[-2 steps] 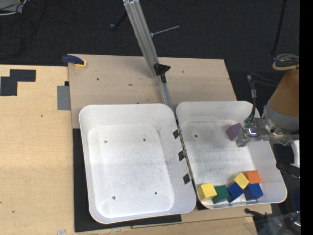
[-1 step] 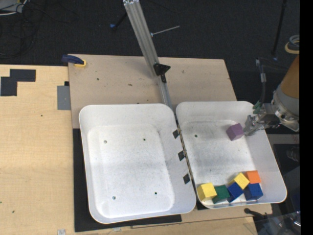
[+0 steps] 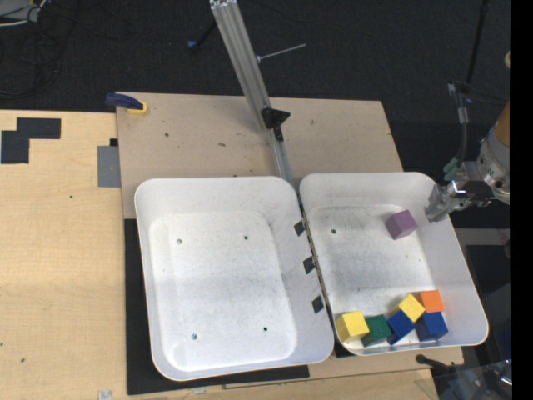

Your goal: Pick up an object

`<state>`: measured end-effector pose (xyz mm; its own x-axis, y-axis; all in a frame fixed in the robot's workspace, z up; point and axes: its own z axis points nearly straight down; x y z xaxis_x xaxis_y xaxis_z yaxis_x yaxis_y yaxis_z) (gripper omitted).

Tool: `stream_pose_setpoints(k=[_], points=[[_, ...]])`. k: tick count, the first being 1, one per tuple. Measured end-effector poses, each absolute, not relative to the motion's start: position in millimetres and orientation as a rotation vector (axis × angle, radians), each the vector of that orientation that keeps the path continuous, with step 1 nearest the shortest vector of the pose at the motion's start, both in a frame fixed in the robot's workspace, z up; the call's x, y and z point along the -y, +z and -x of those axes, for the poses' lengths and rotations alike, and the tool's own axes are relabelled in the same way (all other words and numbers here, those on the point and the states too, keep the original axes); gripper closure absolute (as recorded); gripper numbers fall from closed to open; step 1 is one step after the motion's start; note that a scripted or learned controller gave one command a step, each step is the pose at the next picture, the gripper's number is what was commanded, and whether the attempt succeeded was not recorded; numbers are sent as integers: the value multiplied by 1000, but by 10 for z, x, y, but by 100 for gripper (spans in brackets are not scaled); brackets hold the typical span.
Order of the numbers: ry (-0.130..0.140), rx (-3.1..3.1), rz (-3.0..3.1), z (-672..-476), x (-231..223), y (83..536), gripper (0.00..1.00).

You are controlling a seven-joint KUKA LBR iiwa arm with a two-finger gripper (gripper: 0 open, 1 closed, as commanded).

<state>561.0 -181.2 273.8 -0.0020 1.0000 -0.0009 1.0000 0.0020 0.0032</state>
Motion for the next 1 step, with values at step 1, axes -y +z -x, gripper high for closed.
stream_pose_setpoints(k=[1], points=[[-2, -2228, -2220, -5628, 1391, 2681, 100]])
